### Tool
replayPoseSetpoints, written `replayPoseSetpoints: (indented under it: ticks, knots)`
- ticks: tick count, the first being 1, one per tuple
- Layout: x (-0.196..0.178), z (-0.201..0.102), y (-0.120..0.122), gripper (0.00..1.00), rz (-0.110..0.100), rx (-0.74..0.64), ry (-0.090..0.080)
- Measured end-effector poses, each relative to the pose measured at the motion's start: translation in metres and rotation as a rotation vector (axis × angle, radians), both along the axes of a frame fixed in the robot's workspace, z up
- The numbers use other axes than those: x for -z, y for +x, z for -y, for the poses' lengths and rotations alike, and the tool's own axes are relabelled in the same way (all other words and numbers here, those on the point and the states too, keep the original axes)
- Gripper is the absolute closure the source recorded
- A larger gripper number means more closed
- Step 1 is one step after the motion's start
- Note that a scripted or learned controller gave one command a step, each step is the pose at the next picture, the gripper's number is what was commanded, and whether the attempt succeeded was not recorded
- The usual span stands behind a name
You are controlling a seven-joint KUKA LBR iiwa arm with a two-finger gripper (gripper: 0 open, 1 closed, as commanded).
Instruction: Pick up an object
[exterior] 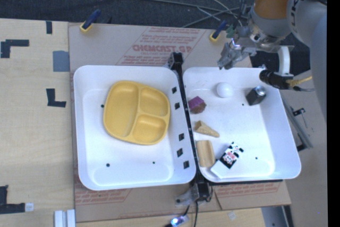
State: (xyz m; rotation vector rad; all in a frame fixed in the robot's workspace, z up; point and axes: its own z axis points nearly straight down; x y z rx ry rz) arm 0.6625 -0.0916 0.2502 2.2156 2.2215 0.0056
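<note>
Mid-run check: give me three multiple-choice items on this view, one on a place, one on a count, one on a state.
1. Where is the yellow plate?
A. left bin
B. right bin
C. on the cardboard outside the bins

2. How many compartments does the yellow plate have?
A. one
B. three
C. five

3. Where is the gripper?
A. resting on the plate
B. above the right bin's far rim, nothing seen between its tips
C. clamped on the white ball

Answers:
1. A: the plate lies in the left bin.
2. B: raised ridges split it into three sections.
3. B: it hangs over the edge of the right bin, apart from the white ball.
</note>
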Motion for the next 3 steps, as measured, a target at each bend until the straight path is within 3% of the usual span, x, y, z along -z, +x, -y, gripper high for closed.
replayPoseSetpoints:
  ticks: [1,3]
  knots:
    - [-0.022,-0.001,0.001,1.0,-0.004,0.001,0.0]
    - [-0.014,-0.092,-0.065,1.0,-0.009,-0.002,0.001]
